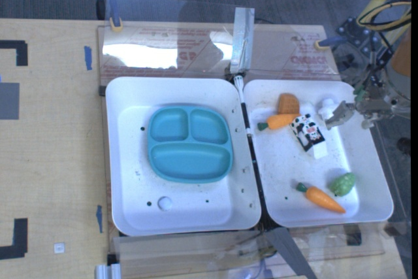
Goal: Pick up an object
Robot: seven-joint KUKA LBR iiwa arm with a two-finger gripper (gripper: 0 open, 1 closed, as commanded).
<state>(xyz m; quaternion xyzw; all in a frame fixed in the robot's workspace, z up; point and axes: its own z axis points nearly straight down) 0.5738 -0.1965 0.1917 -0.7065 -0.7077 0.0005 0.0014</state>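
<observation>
At right bin's far right edge, gripper hangs, nothing seen betw. fingers; open/closed can't tell. Near it: black-white toy, carrot. Left bin: blue plate.

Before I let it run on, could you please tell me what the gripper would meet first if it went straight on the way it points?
The gripper points left across the right bin. Probably first the black-and-white cow toy; height is unclear, so it might pass above.

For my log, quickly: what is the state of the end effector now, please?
End effector: over the right bin's upper right corner; open or closed cannot be told; nothing seen held.
</observation>
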